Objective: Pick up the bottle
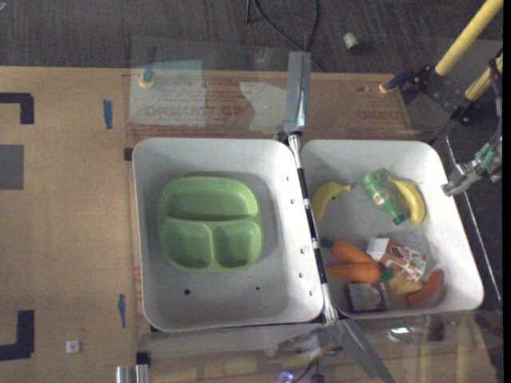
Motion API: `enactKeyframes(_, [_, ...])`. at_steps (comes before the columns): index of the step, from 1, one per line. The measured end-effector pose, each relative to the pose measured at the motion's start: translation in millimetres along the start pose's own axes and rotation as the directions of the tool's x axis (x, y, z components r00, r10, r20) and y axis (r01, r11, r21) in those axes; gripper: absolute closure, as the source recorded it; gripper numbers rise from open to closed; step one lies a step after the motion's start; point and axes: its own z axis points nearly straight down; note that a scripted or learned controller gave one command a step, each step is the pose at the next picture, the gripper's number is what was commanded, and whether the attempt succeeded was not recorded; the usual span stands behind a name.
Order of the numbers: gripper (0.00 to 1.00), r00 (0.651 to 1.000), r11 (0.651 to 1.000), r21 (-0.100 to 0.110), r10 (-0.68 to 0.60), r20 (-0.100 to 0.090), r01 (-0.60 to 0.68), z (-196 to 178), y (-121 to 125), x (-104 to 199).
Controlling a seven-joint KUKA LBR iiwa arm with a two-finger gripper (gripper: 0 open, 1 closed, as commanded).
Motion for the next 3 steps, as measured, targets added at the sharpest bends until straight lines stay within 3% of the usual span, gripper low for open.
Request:
enactKeyframes(1, [1.00, 1.000, 1.000, 0.001, -0.003, 0.000, 0.003, 6, -43, 26])
enactKeyframes(2, [1.00, 0.964, 0.964, 0.003, 0.267, -0.001, -0.267, 35, -54, 22])
enactKeyframes(3, [1.00, 0.988, 0.988, -0.001, 0.157, 0.001, -0.157, -14, -35, 91])
